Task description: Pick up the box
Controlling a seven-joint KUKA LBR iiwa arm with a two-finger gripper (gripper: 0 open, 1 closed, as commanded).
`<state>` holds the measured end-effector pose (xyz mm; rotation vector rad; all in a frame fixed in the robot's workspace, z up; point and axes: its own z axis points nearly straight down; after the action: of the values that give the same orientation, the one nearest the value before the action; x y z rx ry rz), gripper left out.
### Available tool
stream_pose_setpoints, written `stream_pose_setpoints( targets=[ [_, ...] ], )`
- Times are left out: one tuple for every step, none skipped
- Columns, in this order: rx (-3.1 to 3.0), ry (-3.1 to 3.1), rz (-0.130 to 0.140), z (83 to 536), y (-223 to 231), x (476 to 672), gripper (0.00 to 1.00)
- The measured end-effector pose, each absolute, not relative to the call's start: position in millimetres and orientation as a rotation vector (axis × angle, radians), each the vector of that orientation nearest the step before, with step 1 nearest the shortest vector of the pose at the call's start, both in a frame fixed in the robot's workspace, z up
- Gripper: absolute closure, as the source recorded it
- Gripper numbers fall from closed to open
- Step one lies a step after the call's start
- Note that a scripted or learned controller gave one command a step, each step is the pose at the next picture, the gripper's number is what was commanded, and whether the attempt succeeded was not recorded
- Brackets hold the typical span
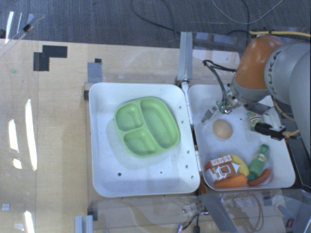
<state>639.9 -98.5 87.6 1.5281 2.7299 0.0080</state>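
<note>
The box (pixel 224 168) is small, orange and white, and lies near the front edge of the right bin (pixel 201 97). It touches a yellow banana (pixel 240 164) and an orange carrot (pixel 230 181). My gripper (pixel 219 109) hangs over the back left part of the same bin, just behind a beige egg-shaped thing (pixel 222 129) and well back from the box. It stands open, with nothing between its fingers. The grey arm with its orange band (pixel 257 62) comes in from the right.
A green bottle (pixel 259 158) and a red sausage (pixel 261 178) lie at the front right of the right bin, and a small green-labelled item (pixel 254 120) lies by its right wall. The left bin (pixel 102 144) holds a green divided plate (pixel 146 126).
</note>
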Motion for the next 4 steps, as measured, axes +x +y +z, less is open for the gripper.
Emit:
stream_pose_setpoints(
  targets=[
    [1.508, 2.741, 0.008, 88, -93, 632.5, 0.00],
    [1.462, 2.792, -0.004, 86, -99, 663.7, 0.00],
    [1.471, 2.763, 0.008, 88, -93, 628.8, 0.00],
    [1.442, 2.781, 0.008, 188, -27, 621.7, 0.00]
  ],
)
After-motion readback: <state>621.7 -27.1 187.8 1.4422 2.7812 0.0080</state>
